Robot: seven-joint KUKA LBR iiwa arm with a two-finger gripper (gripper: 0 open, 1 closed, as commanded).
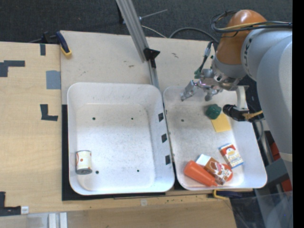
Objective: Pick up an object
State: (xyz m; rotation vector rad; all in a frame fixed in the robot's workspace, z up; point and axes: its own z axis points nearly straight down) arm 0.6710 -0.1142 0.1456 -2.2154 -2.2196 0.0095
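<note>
Hovering at the right bin's (247, 179) far edge, gripper (198, 93) with fingers spread, holding nothing. Green object (213, 110) just beside it, nearer; shape indistinct. Arm's (266, 56) bulk cut off right.

You have dark carpet (71, 6) beyond the light wooden bench (28, 127); a metal post (135, 25) leans over the bench's far edge.

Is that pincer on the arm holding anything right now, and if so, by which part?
Nothing is held. The pincer hangs open above the right bin, apart from the green object beside it.
</note>
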